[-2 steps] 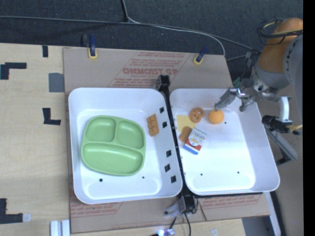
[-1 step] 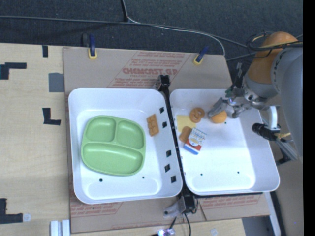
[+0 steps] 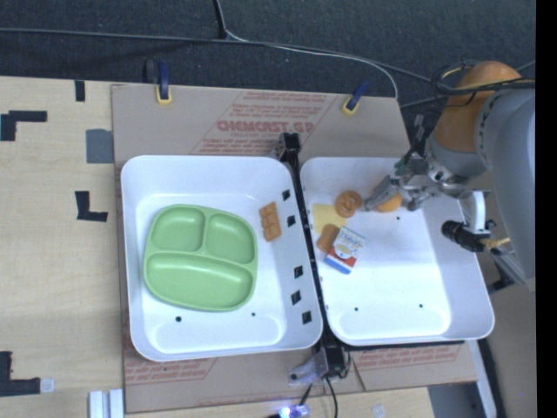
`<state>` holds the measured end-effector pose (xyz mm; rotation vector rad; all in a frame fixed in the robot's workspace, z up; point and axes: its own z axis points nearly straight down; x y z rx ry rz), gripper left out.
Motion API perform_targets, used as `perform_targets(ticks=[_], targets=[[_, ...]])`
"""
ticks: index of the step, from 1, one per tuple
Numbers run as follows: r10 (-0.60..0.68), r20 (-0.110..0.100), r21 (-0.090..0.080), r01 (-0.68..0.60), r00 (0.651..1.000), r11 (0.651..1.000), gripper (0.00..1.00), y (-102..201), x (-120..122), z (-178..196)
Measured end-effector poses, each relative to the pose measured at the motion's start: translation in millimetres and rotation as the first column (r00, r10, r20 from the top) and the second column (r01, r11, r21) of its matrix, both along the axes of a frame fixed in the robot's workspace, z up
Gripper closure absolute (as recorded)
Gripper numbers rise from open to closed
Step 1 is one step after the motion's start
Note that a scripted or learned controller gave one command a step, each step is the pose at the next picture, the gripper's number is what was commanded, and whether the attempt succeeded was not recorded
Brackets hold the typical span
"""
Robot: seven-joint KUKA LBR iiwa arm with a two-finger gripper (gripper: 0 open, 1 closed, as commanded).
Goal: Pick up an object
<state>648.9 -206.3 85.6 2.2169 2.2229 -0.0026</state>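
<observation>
Camera view shows two white bins side by side on a cardboard sheet (image 3: 261,120). Left bin (image 3: 157,329) holds a green tray (image 3: 202,258) and, at its 3 o'clock, a small orange waffle piece (image 3: 271,222) near the divider. Right bin (image 3: 452,312) holds the loose items, clustered toward its 10 o'clock corner: a round cookie (image 3: 348,203), a yellow slice (image 3: 324,215), a brown block (image 3: 329,237) and a white packet (image 3: 346,252) just below it. Gripper (image 3: 391,200) sits low at the cookie's 3 o'clock, over the bin's upper edge, with an orange piece (image 3: 391,204) seen between its fingertips, so it appears clamped on that piece. Judgement: the arm reaches in tilted from 3 o'clock to meet the cluster sideways; the grasp seems made, lift not yet confirmed.
</observation>
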Motion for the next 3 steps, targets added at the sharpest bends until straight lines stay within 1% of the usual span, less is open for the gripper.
perform_targets(ticks=[1,2,3], targets=[[0.002,0.004,-0.002,-0.002,1.0,1.0,1.0,-0.1,1.4,12.5],[-0.001,0.002,0.002,0.001,1.0,1.0,1.0,5.9,-3.9,59.4],[-0.001,0.003,0.002,0.001,1.0,1.0,1.0,8.9,-4.2,102.6]])
